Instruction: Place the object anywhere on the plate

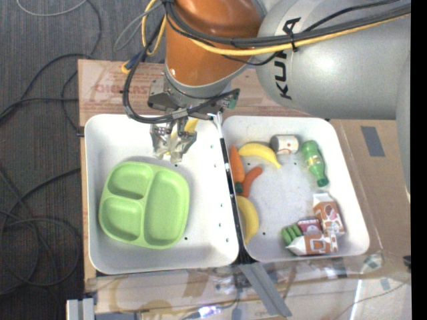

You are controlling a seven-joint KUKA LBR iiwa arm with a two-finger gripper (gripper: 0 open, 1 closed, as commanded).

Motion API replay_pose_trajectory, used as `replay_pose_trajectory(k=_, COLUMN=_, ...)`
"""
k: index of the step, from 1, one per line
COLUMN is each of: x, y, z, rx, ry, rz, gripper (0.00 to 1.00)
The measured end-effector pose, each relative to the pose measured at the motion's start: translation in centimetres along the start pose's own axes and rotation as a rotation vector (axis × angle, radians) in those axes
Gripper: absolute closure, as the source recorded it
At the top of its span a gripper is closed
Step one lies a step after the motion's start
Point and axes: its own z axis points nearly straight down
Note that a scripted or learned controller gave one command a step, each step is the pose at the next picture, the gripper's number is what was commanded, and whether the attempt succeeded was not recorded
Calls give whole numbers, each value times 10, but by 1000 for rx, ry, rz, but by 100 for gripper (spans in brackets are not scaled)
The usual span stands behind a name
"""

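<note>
The green three-compartment plate lies in the left bin, towards its front left. My gripper hangs under the orange wrist band, just over the plate's far rim. Its fingers stand close together around a small yellow object. That object is mostly hidden by the gripper, and only a yellow sliver of it shows by the divider between the bins.
The right bin holds a banana, a carrot, a second yellow fruit, a green bottle, a small can and cartons. The arm's bulk covers the far edge of both bins.
</note>
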Motion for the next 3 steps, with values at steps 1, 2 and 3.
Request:
replay_pose_trajectory(k=1, x=18, y=54, z=24, rx=-3, ry=1, rz=50, gripper=100)
replay_pose_trajectory(k=2, x=92, y=86, z=56, rx=-4, ry=4, rz=-86, gripper=100)
replay_pose_trajectory(k=3, x=43, y=28, z=67, rx=-2, ry=2, rz=-101, gripper=100)
